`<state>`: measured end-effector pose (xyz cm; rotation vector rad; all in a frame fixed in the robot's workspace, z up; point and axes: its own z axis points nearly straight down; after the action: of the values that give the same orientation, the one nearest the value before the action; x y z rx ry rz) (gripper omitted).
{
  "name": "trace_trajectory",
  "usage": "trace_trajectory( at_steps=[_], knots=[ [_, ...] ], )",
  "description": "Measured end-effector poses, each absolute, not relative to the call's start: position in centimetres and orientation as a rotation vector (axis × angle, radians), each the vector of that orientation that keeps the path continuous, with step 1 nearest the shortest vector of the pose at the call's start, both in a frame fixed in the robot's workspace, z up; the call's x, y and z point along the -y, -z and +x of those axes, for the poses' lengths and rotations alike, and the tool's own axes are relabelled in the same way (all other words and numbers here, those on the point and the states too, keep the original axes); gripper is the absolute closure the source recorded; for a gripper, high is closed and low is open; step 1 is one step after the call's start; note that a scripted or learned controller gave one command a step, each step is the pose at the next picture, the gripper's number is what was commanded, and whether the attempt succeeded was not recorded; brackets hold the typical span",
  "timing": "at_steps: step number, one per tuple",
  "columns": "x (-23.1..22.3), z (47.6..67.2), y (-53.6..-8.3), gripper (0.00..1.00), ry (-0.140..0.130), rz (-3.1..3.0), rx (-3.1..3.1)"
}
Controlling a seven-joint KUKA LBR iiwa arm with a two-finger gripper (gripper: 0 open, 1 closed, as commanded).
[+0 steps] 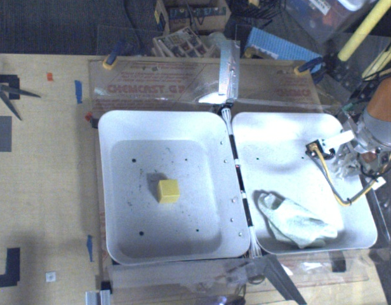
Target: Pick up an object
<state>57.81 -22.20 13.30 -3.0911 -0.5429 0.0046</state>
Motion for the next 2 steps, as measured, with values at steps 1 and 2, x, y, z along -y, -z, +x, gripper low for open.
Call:
trace_trajectory(
  at_steps=[1, 2],
  knots=[
    [22.5, 56.3, -14.9, 1.0, -0.004, -3.123, 0.309],
    [20.2, 57.8, -24.0, 1.0, -0.001, -3.125, 0.32]
  ],
)
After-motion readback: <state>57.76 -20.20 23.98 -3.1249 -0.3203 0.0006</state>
